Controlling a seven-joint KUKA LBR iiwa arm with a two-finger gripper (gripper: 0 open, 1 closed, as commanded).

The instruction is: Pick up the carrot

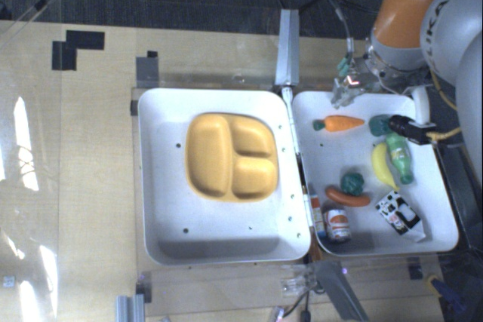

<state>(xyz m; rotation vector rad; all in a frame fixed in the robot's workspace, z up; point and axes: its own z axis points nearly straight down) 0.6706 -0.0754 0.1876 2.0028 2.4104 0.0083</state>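
You had the carrot [341,124] lying near the back of the right bin [445,226], its long axis running left to right, green top toward the bin divider. The pincer [344,89] hung just behind it over the back rim, slightly above in the view; I could not tell how it was set. The move needed was probably a short reach forward and down.

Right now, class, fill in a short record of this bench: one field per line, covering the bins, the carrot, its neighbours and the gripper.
left bin: holds a yellow tray
right bin: holds the carrot and other items
carrot: lying near the bin's far edge, apart from the other items
banana: beside a green bottle
sausage: in front of a green ball
gripper: above the bin's far edge, just behind the carrot
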